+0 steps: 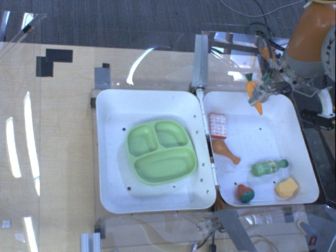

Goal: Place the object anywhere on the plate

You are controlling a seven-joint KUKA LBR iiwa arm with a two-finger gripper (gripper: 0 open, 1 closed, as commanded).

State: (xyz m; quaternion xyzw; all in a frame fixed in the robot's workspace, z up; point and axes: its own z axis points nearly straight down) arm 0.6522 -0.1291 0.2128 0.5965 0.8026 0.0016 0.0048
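The gripper [261, 91] is gripping a carrot [254, 95], hanging point-down. The plate [161, 151] is lying well off to its lower left, in the other bin [107, 156].

two bins side by side: the left bin [105, 140] holds a three-compartment plate [161, 152] near its middle, the right bin [294, 140] holds the loose items. in the right bin, a small box [218, 125] sits by the dividing wall with a drumstick [226, 150] just in front of it; a bottle [269, 167] lies right of the drumstick, and a corn piece [286, 187] and a round fruit [245, 193] sit along the front. the gripper [261, 91] is over the right bin's back edge, a carrot [255, 96] between its fingers
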